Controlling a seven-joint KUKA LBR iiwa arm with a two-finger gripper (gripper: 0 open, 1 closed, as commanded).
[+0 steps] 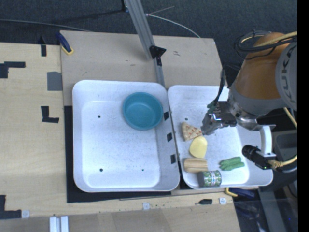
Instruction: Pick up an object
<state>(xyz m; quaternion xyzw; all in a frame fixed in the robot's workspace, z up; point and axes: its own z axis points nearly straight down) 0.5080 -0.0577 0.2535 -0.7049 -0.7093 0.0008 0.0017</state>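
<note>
White plastic is what both bins are made of. The left bin [111, 153] lies at left centre of the frame, and only a blue bowl [142, 110] is seen in it, set upright near its upper right corner, well apart from the other things.

The candidates for picking are crowded into the lower left part of the right bin [188, 100]. A tan wedge-shaped piece [190, 130] lies near the dividing wall, with a yellow lump [198, 147] just below it. A tan roll [195, 165] and a small can [210, 179] on its side follow toward the bottom edge, and a green piece [231, 164] is placed further right.

The gripper [211, 124] is held low over the right bin, just beside the wedge and above the yellow lump. It is judged that one of these two is being targeted, since the tool is pointed down at the gap between them. Nothing is seen caught in it, and whether it is spread or closed cannot be told from this angle. The orange-banded arm [260, 76] reaches in from the right of the frame.
</note>
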